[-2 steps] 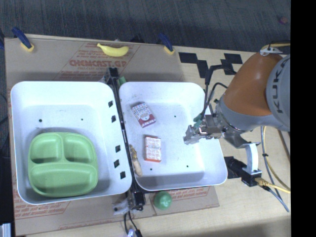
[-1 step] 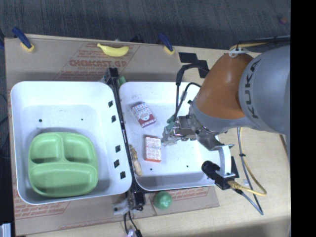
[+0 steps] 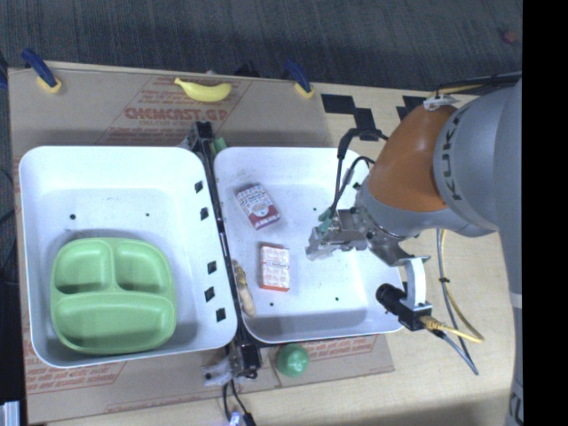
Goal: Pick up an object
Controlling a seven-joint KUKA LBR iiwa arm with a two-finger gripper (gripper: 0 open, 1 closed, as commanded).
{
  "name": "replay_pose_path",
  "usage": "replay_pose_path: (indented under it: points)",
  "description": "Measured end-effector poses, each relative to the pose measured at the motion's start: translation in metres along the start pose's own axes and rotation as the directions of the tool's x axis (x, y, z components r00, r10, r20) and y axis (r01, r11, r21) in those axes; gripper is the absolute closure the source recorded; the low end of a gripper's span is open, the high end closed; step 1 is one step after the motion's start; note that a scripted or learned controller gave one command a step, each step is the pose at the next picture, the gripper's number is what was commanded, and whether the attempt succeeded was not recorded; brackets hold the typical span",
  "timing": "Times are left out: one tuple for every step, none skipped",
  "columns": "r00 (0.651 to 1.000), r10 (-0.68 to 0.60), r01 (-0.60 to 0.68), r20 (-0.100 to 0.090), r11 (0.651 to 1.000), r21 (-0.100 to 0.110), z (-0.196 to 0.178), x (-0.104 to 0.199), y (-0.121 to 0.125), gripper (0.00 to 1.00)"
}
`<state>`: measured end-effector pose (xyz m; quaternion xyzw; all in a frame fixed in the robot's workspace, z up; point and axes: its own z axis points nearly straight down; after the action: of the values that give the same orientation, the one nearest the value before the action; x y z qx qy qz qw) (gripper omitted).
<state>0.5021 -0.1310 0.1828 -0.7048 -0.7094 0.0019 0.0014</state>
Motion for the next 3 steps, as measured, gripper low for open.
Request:
replay_pose_path:
  points:
    - [1.000,0.003,-0.003,0.000,1.000,-0.005,-0.028,-0.061,-0.026,1.00]
    - [1.000,0.000,0.000,-0.001,1.000,-0.005,-0.071,0.000,0.048,1.00]
    - [1.000,-0.002,0.002,-0.001,1.000,-0.002,-0.051,0.106,0.031,1.00]
